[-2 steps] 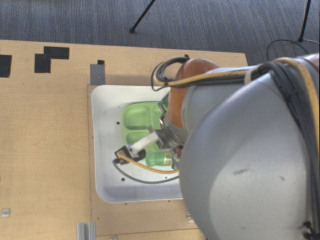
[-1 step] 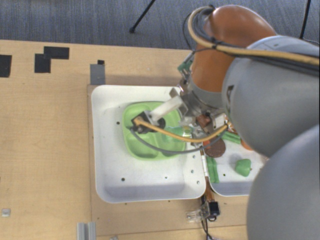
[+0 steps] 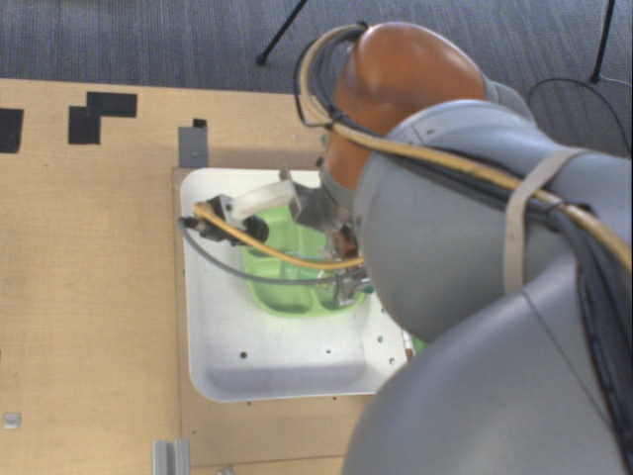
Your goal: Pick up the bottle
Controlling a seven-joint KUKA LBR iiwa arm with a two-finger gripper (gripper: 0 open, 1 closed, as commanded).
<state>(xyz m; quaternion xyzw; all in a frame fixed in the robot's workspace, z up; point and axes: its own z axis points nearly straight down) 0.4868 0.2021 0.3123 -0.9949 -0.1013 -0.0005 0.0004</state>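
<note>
The claw [image 3: 341, 287] sits low inside the left white bin [image 3: 277, 369], at the right edge of a green object [image 3: 282, 270] that lies in the middle of the bin; whether it is released or clenched cannot be told, as the wrist covers it. That green object is blurred and partly hidden, so I cannot tell whether it is the bottle. Yellow and grey cables [image 3: 247, 240] loop over it, and the big grey arm [image 3: 495, 265] with its orange band [image 3: 406, 67] covers the bin's right side.

Green bottle [image 3: 287, 275] half behind arm [image 3: 465, 236]
</note>
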